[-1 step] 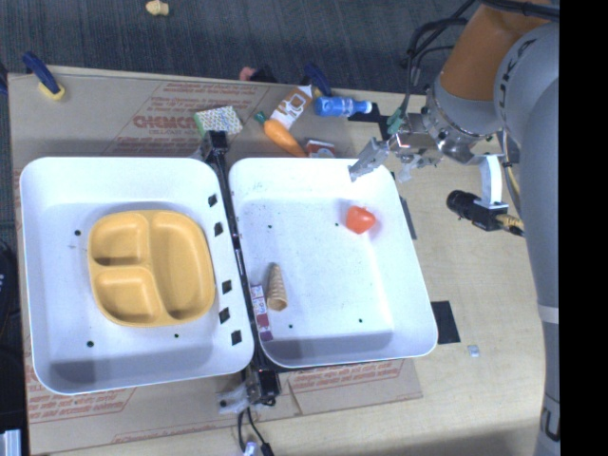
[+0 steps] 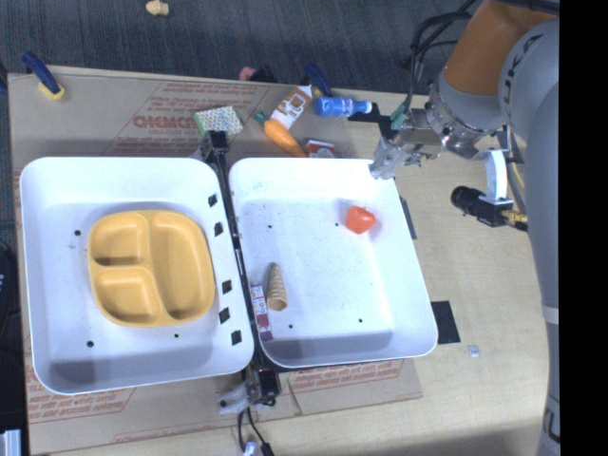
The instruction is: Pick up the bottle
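Approach looks to be the step in hand: the arm's hand (image 2: 385,162) hangs over the far right corner of the shallow white right-hand bin (image 2: 404,297), gripping nothing I can see; how wide it stands I cannot tell. Beyond that corner, on the desk (image 2: 475,388), lies the small blue plastic bottle (image 2: 340,106). Next, I'd say, it must reach outward past the rim.

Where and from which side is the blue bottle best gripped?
Likely across the body of the bottle, from above. It lies on its side on the cardboard behind the right bin, long axis left-right, so fingers should close front-to-back. The gripper is nearby.
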